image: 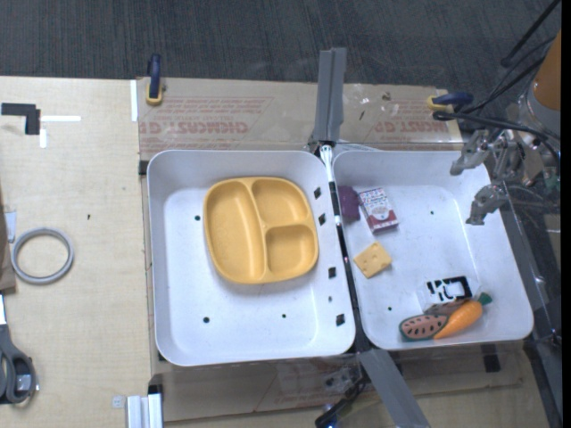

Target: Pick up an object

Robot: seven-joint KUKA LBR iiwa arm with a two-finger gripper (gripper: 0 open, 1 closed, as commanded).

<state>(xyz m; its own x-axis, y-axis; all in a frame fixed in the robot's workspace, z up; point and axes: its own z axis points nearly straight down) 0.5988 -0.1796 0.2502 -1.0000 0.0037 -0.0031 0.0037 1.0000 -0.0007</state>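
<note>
White bins (169, 328), two, one yellow plate (261, 230), one carrot (463, 316)

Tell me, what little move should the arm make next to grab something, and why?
Probably swing the pincer inward over the right bin and stop above the cheese wedge. The pincer now sits at that bin's far right edge, above no object, while the wedge lies alone near the bin's middle with bare floor around it, unlike the carrot pressed against its neighbour.
</note>
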